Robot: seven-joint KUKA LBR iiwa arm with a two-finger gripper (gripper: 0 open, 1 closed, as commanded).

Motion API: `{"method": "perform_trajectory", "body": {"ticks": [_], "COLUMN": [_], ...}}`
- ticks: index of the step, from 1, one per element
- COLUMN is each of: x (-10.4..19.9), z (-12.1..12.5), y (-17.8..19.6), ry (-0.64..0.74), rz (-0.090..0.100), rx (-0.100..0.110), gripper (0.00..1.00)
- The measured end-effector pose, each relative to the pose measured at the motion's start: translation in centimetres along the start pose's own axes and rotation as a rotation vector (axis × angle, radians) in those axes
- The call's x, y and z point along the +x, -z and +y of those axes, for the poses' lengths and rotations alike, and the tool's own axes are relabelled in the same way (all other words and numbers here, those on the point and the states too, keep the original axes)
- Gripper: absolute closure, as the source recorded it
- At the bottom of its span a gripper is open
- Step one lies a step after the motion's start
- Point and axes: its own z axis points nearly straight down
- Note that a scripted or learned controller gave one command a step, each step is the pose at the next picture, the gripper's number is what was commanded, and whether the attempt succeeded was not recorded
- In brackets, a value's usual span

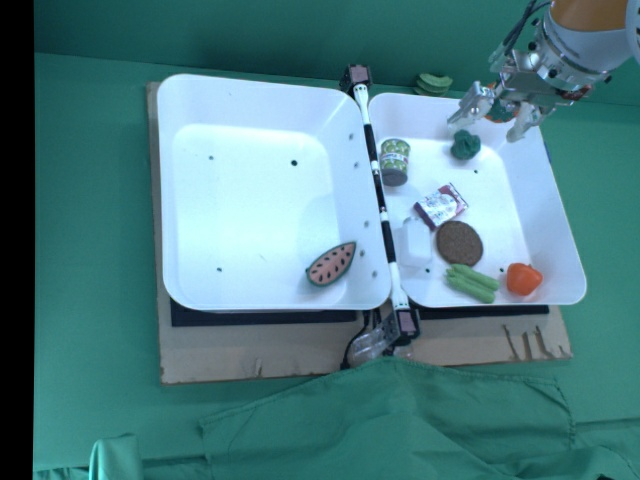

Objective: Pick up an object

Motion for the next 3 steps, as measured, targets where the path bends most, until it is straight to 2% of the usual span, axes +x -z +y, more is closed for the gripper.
{"method": "perform_trajectory", "body": {"ticks": [1, 2, 3], "x": [-3.9, -6.9, -8.0], "z": [-1.3, 3.2, -3.0], "y": [-9.5, -8.2, -14.0], "ry": [-0.005, -0.001, -0.004], "rz": [-0.001, -0.003, 0.000], "rx": [0.007, -0.007, 0.006], "gripper": [0.00, 0.00, 0.00]}}
